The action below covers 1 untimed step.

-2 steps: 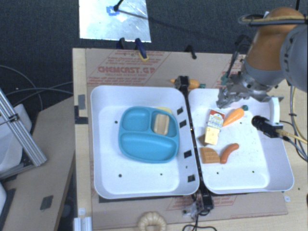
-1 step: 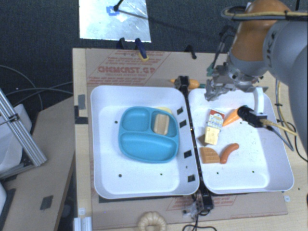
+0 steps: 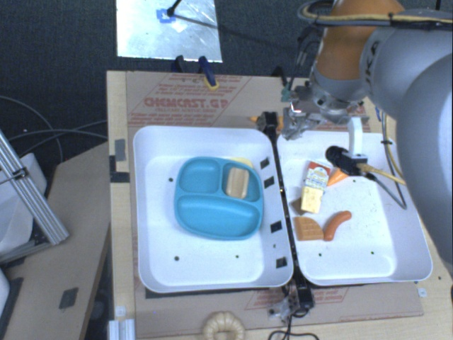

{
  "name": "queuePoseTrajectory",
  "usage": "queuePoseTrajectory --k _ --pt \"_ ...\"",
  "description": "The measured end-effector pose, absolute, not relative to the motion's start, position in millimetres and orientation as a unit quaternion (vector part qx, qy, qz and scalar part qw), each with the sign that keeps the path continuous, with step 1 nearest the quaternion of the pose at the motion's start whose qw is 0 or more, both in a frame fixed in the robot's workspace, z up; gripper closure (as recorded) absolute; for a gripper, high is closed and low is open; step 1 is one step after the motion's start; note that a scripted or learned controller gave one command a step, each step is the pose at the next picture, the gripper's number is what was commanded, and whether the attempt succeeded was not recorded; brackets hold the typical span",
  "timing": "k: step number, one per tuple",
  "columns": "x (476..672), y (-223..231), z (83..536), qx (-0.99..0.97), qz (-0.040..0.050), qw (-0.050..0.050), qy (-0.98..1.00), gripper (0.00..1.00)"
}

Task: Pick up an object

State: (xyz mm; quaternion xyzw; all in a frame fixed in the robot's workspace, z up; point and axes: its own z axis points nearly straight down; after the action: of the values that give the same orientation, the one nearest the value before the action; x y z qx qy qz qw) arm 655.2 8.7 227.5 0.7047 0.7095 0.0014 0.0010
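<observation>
My gripper (image 3: 297, 125) hangs over the far left corner of the right bin (image 3: 396, 261), close to the divider between the bins. In that bin lie a small red, white and yellow carton (image 3: 314, 187), an orange carrot-like piece (image 3: 338, 178), a tan toast slice (image 3: 308, 228) and a reddish sausage (image 3: 337, 222). All of these are nearer the front than the gripper and apart from it. The left bin (image 3: 152, 261) holds a blue divided plate (image 3: 212, 214) with a tan bread-like piece (image 3: 236, 183) in its upper right compartment.
A yellow item (image 3: 244, 162) peeks out behind the plate's far rim. The cardboard sheet (image 3: 184, 101) under the bins extends at the back, with a blue clamp (image 3: 207, 71) on it. A foil square (image 3: 168, 18) lies beyond. The arm's large grey body (image 3: 417, 83) overhangs the right bin's far right.
</observation>
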Motion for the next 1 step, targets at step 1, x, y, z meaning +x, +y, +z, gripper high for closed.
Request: queuePoseTrajectory --k 1 --pt "648.9 18.9 217.5 0.705 0.0007 0.001 0.709 1.0"
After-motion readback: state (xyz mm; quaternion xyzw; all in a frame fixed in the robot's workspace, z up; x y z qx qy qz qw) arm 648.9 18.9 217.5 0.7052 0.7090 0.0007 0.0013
